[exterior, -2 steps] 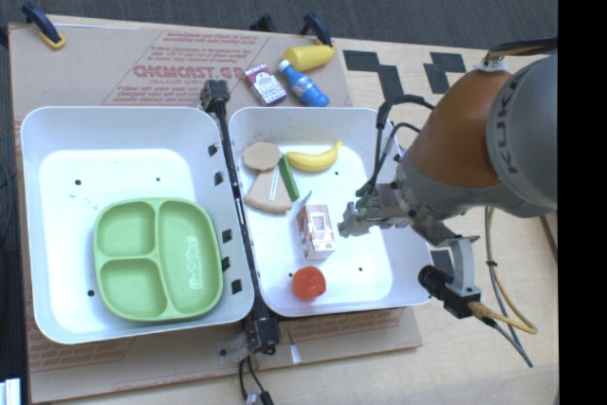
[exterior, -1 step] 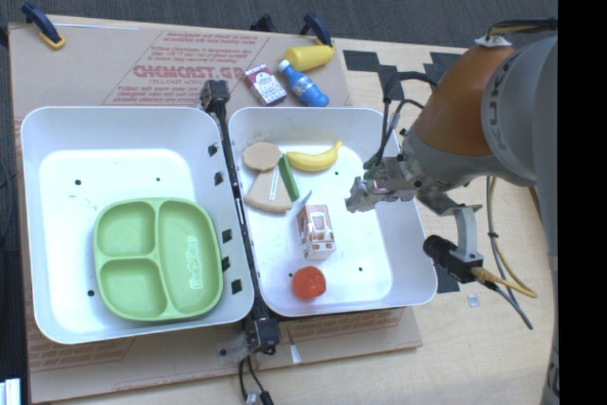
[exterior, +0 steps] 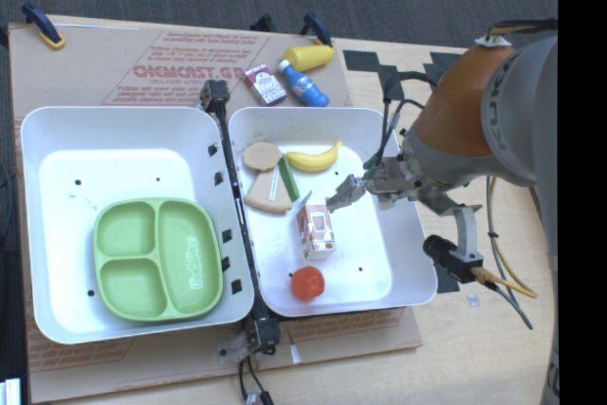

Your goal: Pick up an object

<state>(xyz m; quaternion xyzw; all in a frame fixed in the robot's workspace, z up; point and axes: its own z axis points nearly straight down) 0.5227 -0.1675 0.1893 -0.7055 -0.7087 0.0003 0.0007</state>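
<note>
Right bin's (exterior: pixel 403 285) right half lies bare; toys crowd its left.

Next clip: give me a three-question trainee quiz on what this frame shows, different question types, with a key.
1. True or false: the green divided plate lies in the same bin as the banana.
2. Which item lies nearest the gripper? A) red tomato B) small carton C) blue bottle
3. Fill in: the blue bottle and the yellow bottle lie on the ____ behind the bins.

Key: 1 false, the plate is in the left bin; 2 B; 3 cardboard.
</note>
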